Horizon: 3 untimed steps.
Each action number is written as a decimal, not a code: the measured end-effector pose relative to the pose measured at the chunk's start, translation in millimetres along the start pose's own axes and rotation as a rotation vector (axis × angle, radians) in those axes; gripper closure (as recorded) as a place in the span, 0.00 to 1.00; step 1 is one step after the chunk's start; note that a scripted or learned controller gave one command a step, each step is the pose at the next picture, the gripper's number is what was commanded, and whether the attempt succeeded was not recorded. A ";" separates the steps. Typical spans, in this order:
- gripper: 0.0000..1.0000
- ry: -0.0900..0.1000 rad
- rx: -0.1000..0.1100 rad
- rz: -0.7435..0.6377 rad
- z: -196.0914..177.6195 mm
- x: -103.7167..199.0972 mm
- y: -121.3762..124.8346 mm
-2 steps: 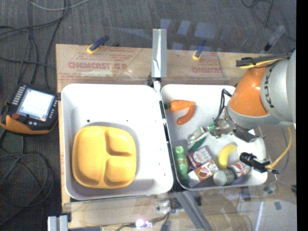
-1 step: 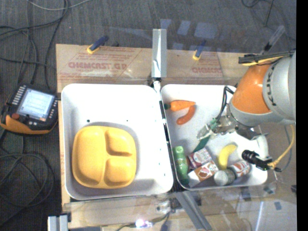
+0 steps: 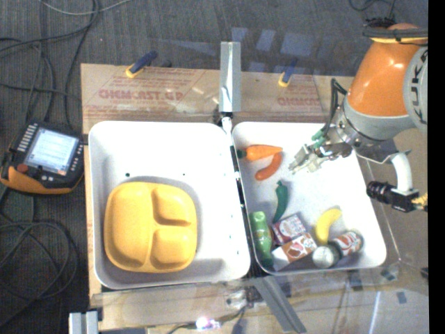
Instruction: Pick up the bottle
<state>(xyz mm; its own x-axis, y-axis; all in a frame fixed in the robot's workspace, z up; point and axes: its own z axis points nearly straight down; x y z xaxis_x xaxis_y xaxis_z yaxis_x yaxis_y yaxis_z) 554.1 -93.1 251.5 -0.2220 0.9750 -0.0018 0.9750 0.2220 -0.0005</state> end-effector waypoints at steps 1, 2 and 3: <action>1.00 -0.003 0.000 -0.227 -58.7 -50.2 40.5; 0.00 -0.003 0.001 -0.228 -58.4 -49.6 40.7; 0.00 -0.001 -0.002 -0.426 156.6 -42.5 64.6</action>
<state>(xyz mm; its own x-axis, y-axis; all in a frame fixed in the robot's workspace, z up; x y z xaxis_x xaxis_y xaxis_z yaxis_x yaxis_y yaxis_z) 626.6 -120.5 94.9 -0.6047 0.7965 -0.0029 0.7965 0.6047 0.0006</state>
